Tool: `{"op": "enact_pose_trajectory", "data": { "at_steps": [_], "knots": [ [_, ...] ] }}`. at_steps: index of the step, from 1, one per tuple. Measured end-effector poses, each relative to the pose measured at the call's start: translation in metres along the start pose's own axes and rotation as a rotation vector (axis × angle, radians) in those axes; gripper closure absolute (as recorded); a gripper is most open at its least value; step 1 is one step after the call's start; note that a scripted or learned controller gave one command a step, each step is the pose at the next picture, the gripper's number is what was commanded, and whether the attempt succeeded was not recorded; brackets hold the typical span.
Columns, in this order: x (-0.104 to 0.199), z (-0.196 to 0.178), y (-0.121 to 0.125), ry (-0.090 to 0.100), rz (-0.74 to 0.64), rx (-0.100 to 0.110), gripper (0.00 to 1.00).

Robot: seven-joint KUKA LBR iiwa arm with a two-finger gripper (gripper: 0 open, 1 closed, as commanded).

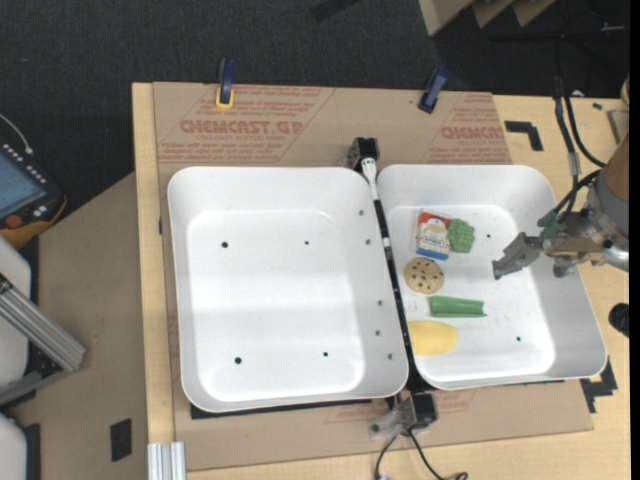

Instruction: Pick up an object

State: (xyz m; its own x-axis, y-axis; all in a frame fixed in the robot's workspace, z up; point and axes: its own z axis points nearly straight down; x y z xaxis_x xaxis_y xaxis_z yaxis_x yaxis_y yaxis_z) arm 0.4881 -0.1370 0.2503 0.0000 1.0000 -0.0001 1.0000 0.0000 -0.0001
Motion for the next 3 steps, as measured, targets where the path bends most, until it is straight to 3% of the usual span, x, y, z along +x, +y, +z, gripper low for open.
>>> {"op": "enact_pose_trajectory", "data": {
  "at_steps": [1,2,3],
  "knots": [
    [0.0,-0.01,0.001,-0.001,0.0,-0.003,1.0],
    [0.083,0.02,-0.009,0.002,-0.002,0.004,1.0],
    [0.139,-0.021,0.036,0.0,-0.002,-0.004,1.0]
  ]
}}
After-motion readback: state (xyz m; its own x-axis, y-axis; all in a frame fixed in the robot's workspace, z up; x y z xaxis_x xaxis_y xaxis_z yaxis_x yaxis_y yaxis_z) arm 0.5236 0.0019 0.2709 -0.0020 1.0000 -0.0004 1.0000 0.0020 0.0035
